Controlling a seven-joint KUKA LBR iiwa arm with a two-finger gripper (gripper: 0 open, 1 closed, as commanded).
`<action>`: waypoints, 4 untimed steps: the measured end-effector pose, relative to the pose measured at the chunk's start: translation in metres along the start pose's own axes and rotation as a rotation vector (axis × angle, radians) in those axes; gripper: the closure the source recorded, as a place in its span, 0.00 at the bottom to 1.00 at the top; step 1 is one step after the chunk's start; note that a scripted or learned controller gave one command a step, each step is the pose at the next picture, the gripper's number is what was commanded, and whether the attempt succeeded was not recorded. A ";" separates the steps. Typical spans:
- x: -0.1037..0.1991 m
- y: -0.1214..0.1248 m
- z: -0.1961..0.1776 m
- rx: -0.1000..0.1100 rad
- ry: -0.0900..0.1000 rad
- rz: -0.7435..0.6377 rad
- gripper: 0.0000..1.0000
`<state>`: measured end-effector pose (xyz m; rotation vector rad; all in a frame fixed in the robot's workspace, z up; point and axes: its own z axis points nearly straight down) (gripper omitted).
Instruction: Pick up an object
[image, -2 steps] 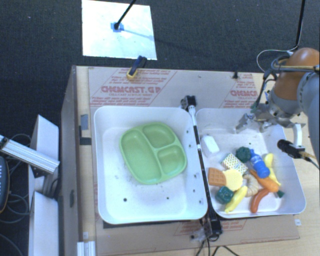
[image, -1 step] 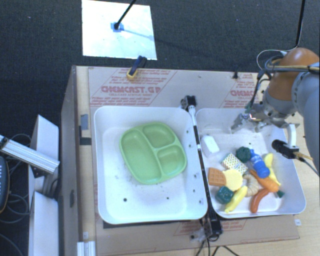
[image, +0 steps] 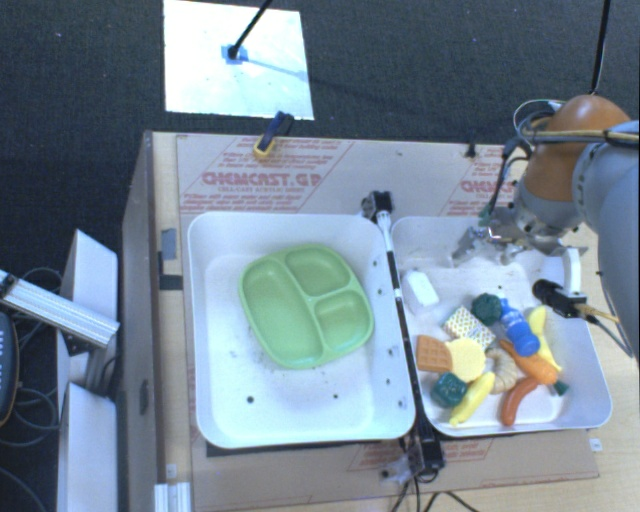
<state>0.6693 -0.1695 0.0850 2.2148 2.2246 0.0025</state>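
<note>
Right now my hand (image: 487, 240) hovers over the bare back part of the right bin (image: 600, 400); whether it is wide or narrow I cannot tell. Toy foods (image: 495, 360) lie heaped nearer the front, well apart from me.

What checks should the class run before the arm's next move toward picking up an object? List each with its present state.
1. Objects available: toy food pile lies in the right bin. Ok.
2. Pincer over the right bin: at its far end. Ok.
3. Pincer above a target: pile sits nearer the camera, apart. Not ok.
4. Pincer free of load: cannot tell.
5. Loner available: white block lies apart from the pile. Ok.
</note>
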 end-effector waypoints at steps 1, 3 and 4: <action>-0.036 0.000 -0.001 0.001 0.002 0.001 0.00; -0.037 0.001 -0.012 -0.005 -0.001 -0.001 0.00; -0.031 0.000 0.000 0.000 -0.001 0.001 0.00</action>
